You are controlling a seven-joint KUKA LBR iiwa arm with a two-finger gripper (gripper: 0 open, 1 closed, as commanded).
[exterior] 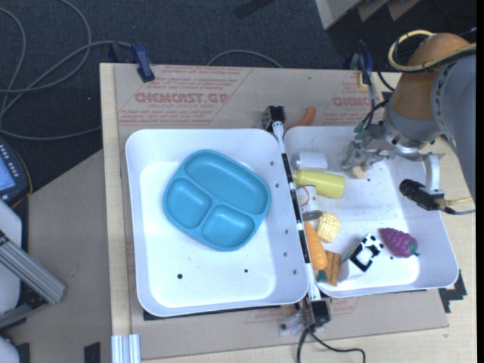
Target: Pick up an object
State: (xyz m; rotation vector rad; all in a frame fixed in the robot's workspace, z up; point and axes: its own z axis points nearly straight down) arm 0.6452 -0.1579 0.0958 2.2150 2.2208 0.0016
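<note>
Grey arm (458,97) with orange band, yellow cable loop, small metal tool (358,159).

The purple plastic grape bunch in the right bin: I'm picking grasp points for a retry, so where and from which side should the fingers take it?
Grip the purple plastic grape bunch across its narrow width, coming straight down from above. It lies flat on the right white bin floor with free space around it.
</note>
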